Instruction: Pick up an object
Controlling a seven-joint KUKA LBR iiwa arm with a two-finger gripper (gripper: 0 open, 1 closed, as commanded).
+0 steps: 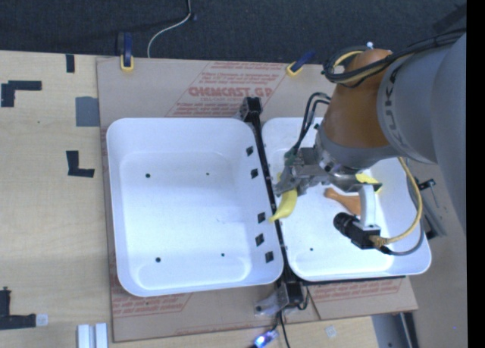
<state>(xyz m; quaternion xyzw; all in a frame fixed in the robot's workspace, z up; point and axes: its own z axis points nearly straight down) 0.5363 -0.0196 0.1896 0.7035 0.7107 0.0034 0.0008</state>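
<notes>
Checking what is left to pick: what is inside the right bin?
In the right bin a yellow object lies by the divider at the gripper, with an orange object beside it. The arm covers the bin's upper part, so anything beneath it is hidden.

Light wooden bench (45, 210) carries a brown cardboard sheet (220, 92), clamped at its far edge. Two shallow white bins sit on the sheet, left bin (182, 202) touching right bin (341, 263).

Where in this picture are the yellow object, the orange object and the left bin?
yellow object (286, 205): camera view, mid-body.
orange object (345, 199): camera view, visible middle.
left bin (114, 187): camera view, left wall.
</notes>
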